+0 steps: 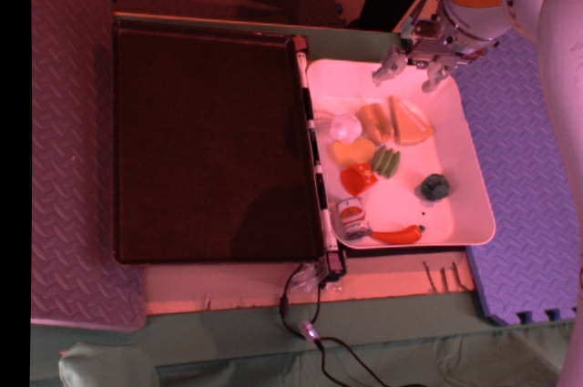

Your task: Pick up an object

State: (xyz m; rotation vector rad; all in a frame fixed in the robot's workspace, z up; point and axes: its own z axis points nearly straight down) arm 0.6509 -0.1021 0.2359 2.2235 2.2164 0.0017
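Orange wedge-shaped toy slice (409, 123) lies just below the two-finger gripper (406, 78), whose fingers are spread wide, nothing between them. It shares the white right bin (474, 167) with a green pod (385, 161), red pepper (358, 179), dark green lump (434, 187) and red chilli (398, 236). The left bin (209, 144) looks dark.

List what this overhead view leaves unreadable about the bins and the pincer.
- Left bin: its floor lies in deep shadow, so any contents are lost in the dark.
- Small can: label too small to read.
- White object: washed out by glare, shape unclear.
- Pincer: the slanted view hides how high it hangs above the right bin.
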